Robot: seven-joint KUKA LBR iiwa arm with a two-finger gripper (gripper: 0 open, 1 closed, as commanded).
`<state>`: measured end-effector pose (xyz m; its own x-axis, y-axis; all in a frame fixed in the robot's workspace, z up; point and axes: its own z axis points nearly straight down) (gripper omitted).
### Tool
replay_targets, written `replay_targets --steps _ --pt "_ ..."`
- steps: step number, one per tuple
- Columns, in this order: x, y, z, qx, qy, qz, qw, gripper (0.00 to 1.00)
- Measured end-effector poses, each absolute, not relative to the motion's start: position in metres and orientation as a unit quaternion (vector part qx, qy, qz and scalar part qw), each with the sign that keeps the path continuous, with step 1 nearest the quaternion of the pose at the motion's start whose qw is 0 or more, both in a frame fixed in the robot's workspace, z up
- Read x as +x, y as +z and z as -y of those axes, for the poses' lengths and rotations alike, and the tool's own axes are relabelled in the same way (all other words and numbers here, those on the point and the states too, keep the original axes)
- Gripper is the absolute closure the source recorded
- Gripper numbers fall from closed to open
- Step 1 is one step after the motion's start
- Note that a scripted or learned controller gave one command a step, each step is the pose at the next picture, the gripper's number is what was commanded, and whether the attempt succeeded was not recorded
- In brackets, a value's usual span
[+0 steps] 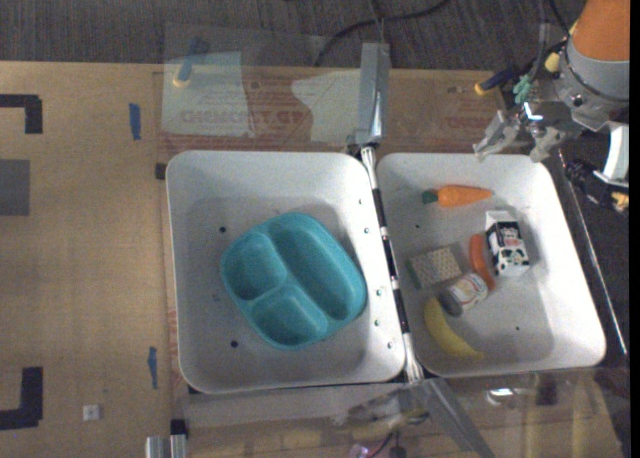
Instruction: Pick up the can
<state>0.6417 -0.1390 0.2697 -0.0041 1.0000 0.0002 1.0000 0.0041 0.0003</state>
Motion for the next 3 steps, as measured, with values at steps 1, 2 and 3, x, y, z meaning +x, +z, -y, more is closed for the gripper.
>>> replay_targets --steps 1,2,3 --pt "0.561 0.141 0.123 0.493 0.0009 -0.87 0.001 0.0" --pt "0.561 0.152 0.129 0.498 0.0022 -0.867 0.004 1.0" --pt "0.584 0.264 0.146 0.436 0.0011 -0.9 0.003 1.0"
